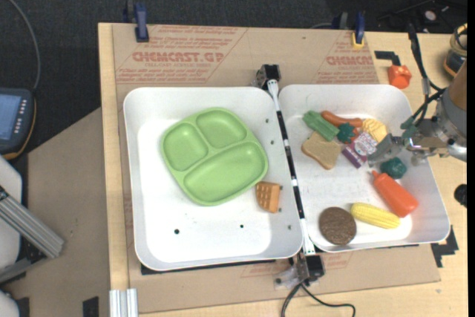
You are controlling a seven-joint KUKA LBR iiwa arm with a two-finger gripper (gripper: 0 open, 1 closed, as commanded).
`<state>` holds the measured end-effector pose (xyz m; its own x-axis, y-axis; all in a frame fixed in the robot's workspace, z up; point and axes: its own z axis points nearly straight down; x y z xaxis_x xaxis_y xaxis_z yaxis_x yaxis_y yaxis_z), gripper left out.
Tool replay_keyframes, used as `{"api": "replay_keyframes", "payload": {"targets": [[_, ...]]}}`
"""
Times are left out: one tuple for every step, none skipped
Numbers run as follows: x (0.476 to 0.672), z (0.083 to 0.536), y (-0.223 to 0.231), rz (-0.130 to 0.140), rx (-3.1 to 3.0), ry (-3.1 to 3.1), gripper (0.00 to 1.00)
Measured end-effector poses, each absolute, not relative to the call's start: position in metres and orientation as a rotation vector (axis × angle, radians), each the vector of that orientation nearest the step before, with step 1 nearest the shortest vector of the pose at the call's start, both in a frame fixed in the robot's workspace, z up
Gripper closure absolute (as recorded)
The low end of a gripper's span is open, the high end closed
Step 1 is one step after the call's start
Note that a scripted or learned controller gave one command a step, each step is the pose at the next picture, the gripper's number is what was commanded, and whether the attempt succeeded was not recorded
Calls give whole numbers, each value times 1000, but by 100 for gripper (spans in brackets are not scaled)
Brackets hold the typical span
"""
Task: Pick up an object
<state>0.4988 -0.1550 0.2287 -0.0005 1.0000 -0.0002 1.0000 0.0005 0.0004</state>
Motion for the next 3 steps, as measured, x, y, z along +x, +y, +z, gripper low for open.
{"api": "replay_keyframes", "payload": {"targets": [[561,120,-140,-5,2223,2231,0],[621,85,-182,5,2213,2217,0],[618,96,-180,3,2215,2220,100]]}}
